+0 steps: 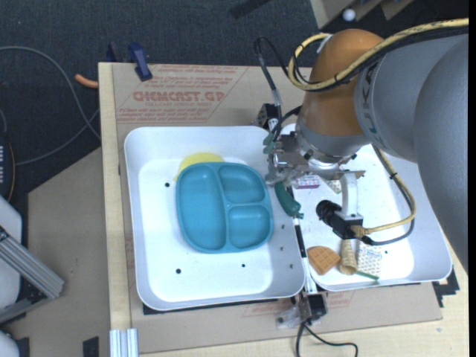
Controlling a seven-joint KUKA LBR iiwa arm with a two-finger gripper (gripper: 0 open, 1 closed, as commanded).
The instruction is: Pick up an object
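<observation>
Several things could spoil this pick, in my judgement. The gripper [281, 168] hangs over the wall shared by the left bin [149, 222] and the right bin [416, 253]. The bulk of the arm [416, 88] hides it from above, so I cannot tell whether the claw is wide, narrow or holding anything. The likeliest target, a slim green object [287, 201], lies just below the gripper, slanting along that shared wall, and I cannot say whether it is gripped or merely resting there. If the claw closes off-centre, a thin, angled thing like this could twist out or be pinned against the rim. A descent on the divider itself could strike plastic and not the object. The blue divided tray [222, 205], sitting close by in the left bin with a yellow piece [201, 158] peeking from behind it, could be nudged. A tan waffle piece [323, 258], a cone-like piece [348, 256] and a white mesh piece [370, 258] cluster at the right bin's near edge, well below the gripper. The bins are smooth white plastic and rest on a pale board [186, 95] with red lettering. A blue clamp [138, 60] bites its far corner. Dark carpet [59, 21] lies beyond, and an aluminium rail [30, 268] stands at lower left.
</observation>
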